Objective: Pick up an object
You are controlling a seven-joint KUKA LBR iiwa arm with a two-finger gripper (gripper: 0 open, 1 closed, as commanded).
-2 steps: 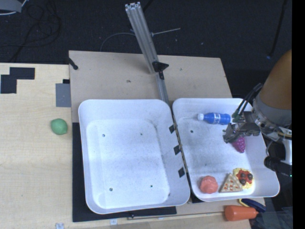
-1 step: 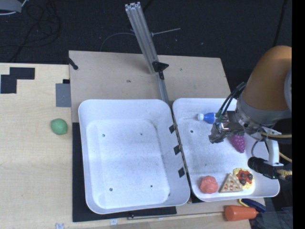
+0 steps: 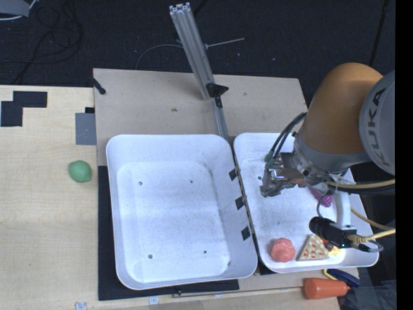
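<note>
My gripper (image 3: pixel 271 187) hangs over the upper middle of the right bin (image 3: pixel 253 148), under the grey and orange arm that comes in from the right. Nothing shows between its tips. A red rounded object (image 3: pixel 281 249) lies near the bin's front edge, below the gripper and well apart from it. A pizza-slice shaped toy (image 3: pixel 313 248), yellow with red spots, lies just right of the red one. A small purple object (image 3: pixel 326 200) peeks out beside the arm at the right.
The left bin (image 3: pixel 169 212) stands beside the right one, with black clips (image 3: pixel 240 202) along their shared edge. A green ball (image 3: pixel 80 171) rests on the bench at far left. An orange object (image 3: pixel 326 288) lies outside the right bin's front edge. A metal rail (image 3: pixel 197 50) slants at the back.
</note>
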